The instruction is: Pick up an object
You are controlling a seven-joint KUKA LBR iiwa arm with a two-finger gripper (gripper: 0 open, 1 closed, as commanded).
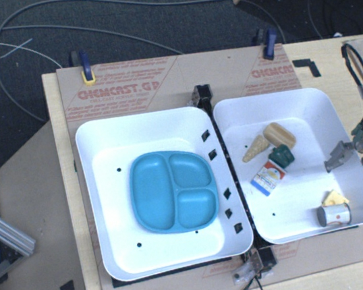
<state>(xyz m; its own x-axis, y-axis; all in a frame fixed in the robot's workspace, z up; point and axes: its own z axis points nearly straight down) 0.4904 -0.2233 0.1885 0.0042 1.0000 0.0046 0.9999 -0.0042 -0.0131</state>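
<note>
I see the grey two-finger gripper [339, 155] at the right white bin's [298, 105] right rim, over the bin's edge; I cannot tell its state. Inside lie a tan ice-cream-cone toy [268, 141], a dark green block [281, 156], a small red-white-blue carton [267, 178] and, perhaps, a silver can [334, 214]. A sectioned blue plastic plate [173, 191] sits in the left white bin [103, 187].

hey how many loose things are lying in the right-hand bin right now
4. An ice-cream cone lies toward the back centre, a dark green piece touches it in front, a small carton lies just left of that, and a can sits in the front right corner.
</note>
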